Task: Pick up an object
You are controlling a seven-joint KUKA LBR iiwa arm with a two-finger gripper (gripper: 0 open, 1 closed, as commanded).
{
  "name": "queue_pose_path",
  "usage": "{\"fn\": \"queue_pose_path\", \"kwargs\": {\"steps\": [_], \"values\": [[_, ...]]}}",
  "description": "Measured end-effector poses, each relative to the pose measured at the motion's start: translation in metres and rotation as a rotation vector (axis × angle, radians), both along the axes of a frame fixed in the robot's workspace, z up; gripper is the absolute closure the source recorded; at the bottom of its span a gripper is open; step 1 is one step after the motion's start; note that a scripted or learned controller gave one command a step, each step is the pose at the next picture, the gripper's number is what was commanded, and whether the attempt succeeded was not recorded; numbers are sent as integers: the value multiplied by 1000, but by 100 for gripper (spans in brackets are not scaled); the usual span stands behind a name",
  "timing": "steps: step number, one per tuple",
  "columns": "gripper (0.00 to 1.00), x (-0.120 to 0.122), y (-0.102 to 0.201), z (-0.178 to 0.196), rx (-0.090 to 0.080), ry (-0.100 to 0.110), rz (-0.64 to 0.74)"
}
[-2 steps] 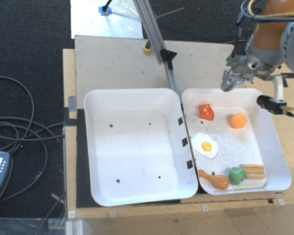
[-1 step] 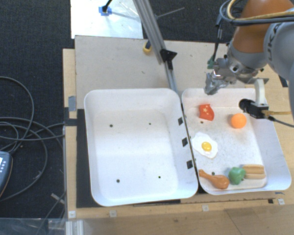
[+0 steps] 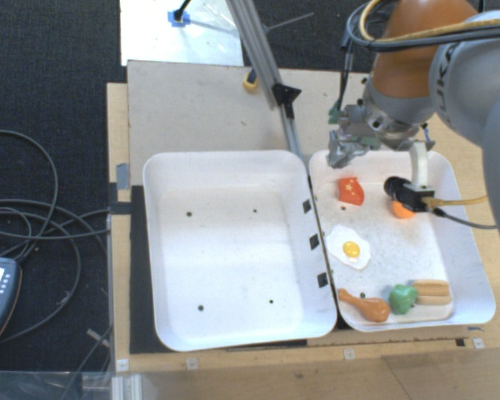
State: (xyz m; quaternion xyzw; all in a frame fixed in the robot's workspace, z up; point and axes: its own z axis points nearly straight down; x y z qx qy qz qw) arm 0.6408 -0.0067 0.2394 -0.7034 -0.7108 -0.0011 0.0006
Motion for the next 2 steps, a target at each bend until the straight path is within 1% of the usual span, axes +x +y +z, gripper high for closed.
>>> {"fn": "queue_pose_path", "kwargs": {"steps": [1, 2], "values": [[100, -26, 53, 6, 1, 1, 0], [100, -46, 99, -9, 0, 3, -1]]}}
